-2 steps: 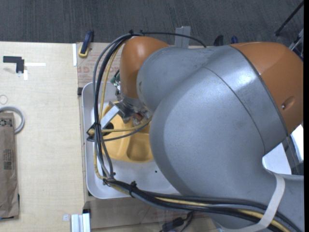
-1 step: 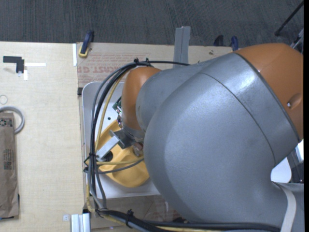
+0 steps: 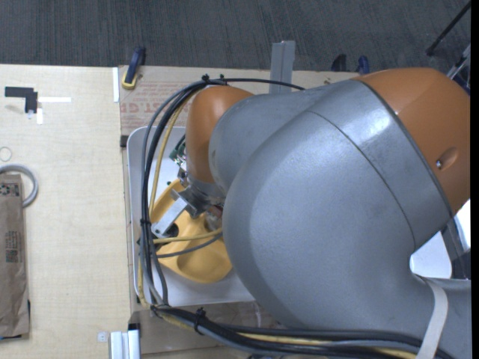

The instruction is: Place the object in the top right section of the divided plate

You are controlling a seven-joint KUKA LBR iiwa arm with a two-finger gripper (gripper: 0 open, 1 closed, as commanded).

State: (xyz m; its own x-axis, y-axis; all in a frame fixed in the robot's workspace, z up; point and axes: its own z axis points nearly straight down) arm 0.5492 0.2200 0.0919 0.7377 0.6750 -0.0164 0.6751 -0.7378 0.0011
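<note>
In the white bin [image 3: 191, 292] lies the yellow divided plate [image 3: 200, 264], largely covered by the grey arm [image 3: 329, 215], whose bulk blocks everything to the right. The gripper [image 3: 193, 200] seems to hang low over the plate's upper part; whether it is apart or together cannot be told. Black cables [image 3: 144, 223] run along the bin's left wall. Well apart on the bench to the left lie a brown paper bag [image 3: 11, 260] and a black L-shaped piece [image 3: 21, 94].

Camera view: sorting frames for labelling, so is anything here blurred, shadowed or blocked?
In the camera view the grey arm sits close to the lens, slightly soft, and blocks most of the white bin; the yellow plate under it lies in shadow, its sections hidden; light elsewhere is even.
</note>
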